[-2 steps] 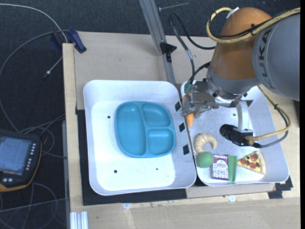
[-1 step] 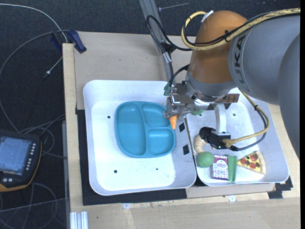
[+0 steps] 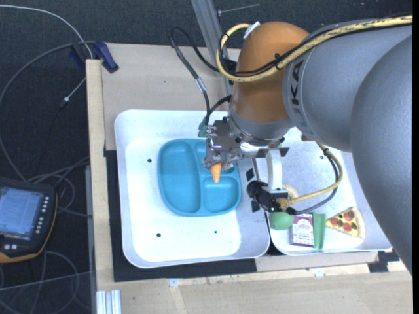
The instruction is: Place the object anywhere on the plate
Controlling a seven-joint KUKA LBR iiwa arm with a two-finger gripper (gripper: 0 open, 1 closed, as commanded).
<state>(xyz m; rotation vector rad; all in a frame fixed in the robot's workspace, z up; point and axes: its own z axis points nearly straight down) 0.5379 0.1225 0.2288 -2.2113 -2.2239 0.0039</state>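
Nearest, at five o'clock, a pizza slice (image 3: 345, 222) and a small purple box (image 3: 302, 230) lie in the right bin (image 3: 366, 244). Further in, the blue plate (image 3: 180, 185) sits in the left bin (image 3: 141, 241). Above its three o'clock compartment the gripper (image 3: 218, 163) grasps an orange carrot-like object (image 3: 216, 173) between its fingers, long axis vertical, tip pointing down at the plate.

Over in the right bin (image 3: 366, 244) we've got a toy pizza slice (image 3: 345, 222) near the front corner, a small purple packet (image 3: 302, 230) with a green strip (image 3: 319, 231) right beside it, and a green ball (image 3: 282, 220) sitting by the bin's left wall. Off the bench on the left we see a handheld pendant (image 3: 23, 219) with a lit screen lying on the dark floor, with grey cables (image 3: 39, 18) looping around it. There's also a blue clamp (image 3: 105, 55) at the bench's back-left corner.
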